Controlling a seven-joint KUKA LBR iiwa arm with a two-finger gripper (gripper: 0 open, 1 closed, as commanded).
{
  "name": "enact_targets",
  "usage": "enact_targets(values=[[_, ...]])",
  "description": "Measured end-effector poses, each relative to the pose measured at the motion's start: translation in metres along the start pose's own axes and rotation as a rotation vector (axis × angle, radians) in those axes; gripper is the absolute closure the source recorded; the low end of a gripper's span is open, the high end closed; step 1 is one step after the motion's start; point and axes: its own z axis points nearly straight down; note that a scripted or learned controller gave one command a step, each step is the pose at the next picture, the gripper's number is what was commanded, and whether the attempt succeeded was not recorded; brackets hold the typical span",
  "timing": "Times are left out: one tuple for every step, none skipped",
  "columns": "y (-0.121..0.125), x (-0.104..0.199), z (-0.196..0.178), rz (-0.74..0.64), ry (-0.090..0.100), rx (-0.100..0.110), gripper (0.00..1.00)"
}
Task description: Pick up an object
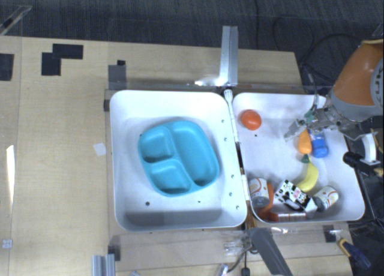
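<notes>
The right bin (273, 104) keeps bare floor across its upper left half, with only an orange ball (251, 119) near the divider — the rest crowds the lower rim: a banana (309, 177), small cans (259, 189) and a black-and-white patterned box (291, 193). The arm (360, 86) leans in from the right, its gripper (307, 123) low over an orange and blue object (313, 143); whether anything is gripped cannot be told. No label is legible. A blue divided tray (178, 156) sits in the left bin (129, 209).

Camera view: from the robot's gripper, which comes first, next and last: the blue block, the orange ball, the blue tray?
1. Blue block, right bin, just below the gripper.
2. Orange ball, same bin, toward its left wall.
3. Blue tray, in the left bin, farthest.
</notes>
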Motion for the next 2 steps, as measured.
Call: enact_targets(values=[[0.002, 0.0, -0.012, -0.003, -0.004, -0.005, 1.0], [0.036, 0.069, -0.113, 0.262, 0.0, 0.022, 1.0]])
